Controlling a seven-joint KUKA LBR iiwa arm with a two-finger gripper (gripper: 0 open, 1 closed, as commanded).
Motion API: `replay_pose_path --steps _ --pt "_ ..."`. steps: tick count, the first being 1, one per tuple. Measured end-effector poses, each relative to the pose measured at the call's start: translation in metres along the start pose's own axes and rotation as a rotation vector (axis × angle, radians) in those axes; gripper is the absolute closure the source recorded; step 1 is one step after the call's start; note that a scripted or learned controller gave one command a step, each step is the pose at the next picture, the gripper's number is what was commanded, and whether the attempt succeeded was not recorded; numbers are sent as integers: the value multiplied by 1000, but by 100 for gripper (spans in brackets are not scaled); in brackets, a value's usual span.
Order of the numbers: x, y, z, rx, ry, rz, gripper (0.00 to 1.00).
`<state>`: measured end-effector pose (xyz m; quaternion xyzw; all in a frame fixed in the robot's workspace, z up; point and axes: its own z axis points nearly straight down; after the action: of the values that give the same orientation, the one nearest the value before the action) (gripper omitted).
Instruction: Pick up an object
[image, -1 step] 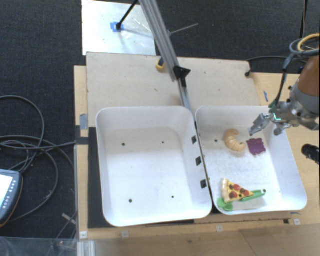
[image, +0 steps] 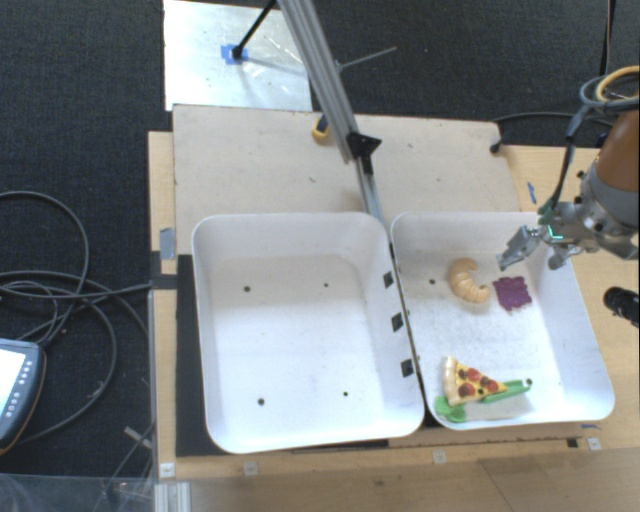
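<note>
A tan croissant (image: 468, 280) is lying in the right bin (image: 590, 375), with a purple grape bunch (image: 513, 293) just beside it on its right. My gripper (image: 535, 248) is hovering above those two, jaws apart and gripping nothing. A pizza slice (image: 470, 381) is resting against a green piece (image: 492, 394) near the bin's front wall. No writing is legible anywhere. The left bin (image: 215, 330) is sitting alongside on the surface (image: 260, 160).

Two white bins (image: 300, 330) sit side by side. The right one holds three things: one croissant (image: 467, 280), one purple piece (image: 513, 293), one pizza slice (image: 470, 382).
</note>
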<state>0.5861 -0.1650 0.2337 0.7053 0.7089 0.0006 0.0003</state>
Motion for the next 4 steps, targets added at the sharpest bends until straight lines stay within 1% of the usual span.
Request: replay_pose_path --steps 1,2,3,4 --pt "9 -6 56 5 1 3 0" --pt "10 -9 119 6 1 5 0" --pt "11 -9 144 3 0 5 0" --pt "10 -8 132 -2 0 5 100"
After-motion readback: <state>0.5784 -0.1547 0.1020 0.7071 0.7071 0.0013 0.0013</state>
